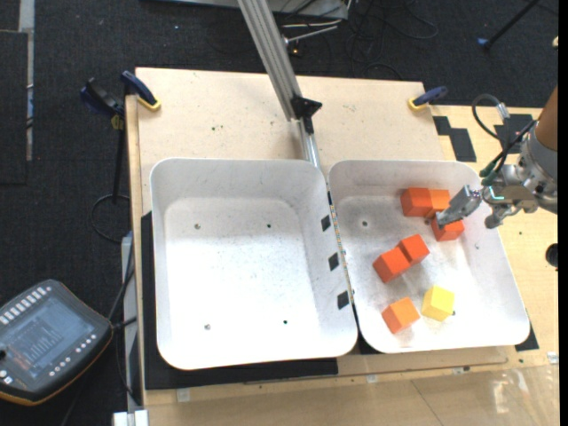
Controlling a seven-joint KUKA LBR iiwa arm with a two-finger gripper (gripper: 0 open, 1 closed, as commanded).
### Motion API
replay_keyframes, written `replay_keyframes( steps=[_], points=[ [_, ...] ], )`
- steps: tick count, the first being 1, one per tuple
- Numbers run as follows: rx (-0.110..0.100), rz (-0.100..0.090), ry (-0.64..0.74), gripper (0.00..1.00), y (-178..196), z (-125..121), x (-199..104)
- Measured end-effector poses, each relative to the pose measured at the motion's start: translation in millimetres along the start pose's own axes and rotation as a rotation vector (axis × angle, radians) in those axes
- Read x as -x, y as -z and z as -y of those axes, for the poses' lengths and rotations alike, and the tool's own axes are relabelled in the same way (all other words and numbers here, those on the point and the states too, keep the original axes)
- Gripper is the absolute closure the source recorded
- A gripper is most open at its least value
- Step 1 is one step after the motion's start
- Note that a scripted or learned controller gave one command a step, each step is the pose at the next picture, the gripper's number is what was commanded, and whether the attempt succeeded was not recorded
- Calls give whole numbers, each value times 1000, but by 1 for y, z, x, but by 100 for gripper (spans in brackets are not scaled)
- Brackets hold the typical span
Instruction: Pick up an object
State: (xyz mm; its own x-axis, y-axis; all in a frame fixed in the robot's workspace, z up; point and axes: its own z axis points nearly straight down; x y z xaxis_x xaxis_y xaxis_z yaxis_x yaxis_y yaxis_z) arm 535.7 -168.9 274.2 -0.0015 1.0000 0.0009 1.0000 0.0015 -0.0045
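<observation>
fingers (458, 209) hiding red block (450, 230), grip unclear

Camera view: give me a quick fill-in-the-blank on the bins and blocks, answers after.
1. All the blocks lie in the ____ shallow white bin.
2. The only block that is not orange or red is the small ____ cube.
3. The gripper hangs over the small ____ cube.
4. The grey arm enters from the ____ edge.

Answers: right; yellow; red; right
</observation>
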Motion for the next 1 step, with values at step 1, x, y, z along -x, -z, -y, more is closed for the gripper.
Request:
replay_keyframes(
  steps=[1],
  points=[
    [4,1,-1,0,2,-1,0]
  ],
)
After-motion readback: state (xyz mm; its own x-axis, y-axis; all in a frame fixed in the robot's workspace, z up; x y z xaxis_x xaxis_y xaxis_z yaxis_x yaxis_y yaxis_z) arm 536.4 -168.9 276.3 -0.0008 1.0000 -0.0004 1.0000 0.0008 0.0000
